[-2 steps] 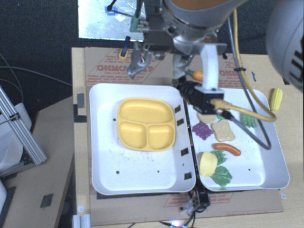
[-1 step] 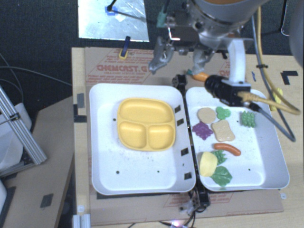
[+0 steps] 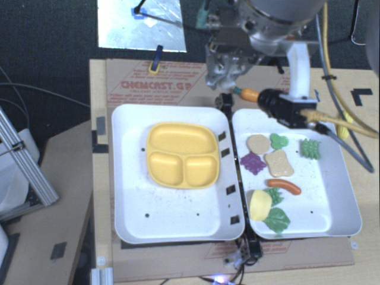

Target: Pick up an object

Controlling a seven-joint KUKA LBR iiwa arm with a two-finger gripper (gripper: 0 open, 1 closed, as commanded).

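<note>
gripper (image 3: 224, 82): being held over the far rim, where the two bins meet; whether it is released or clenched cannot be told.
carrot (image 3: 249, 94): one, orange, being seen just beside the gripper, beyond the far rim of the right bin, partly hidden.
right bin (image 3: 341, 218): one, white; eight small toy foods are being carried on its floor, all apart from the gripper.
round tan slice (image 3: 258, 143): one, being kept nearest the far rim.
green pieces: three; a green sprig (image 3: 278, 140) is touching the round tan slice, a green frond (image 3: 309, 148) is being kept further right, and a green leaf (image 3: 276, 219) is lying at the near side.
purple bunch (image 3: 253, 163): one, being kept by the wall between the bins.
bread slice (image 3: 279, 163): one, just beside the purple bunch.
sausage (image 3: 284, 186): one, red-orange, being laid crosswise below the bread slice.
yellow lump (image 3: 259, 205): one, touching the green leaf.
left bin (image 3: 127, 218): one, white.
yellow plate (image 3: 181, 154): one, with three compartments, being carried in the left bin.
cardboard sheet (image 3: 178, 79): one, being used under both bins.
</note>
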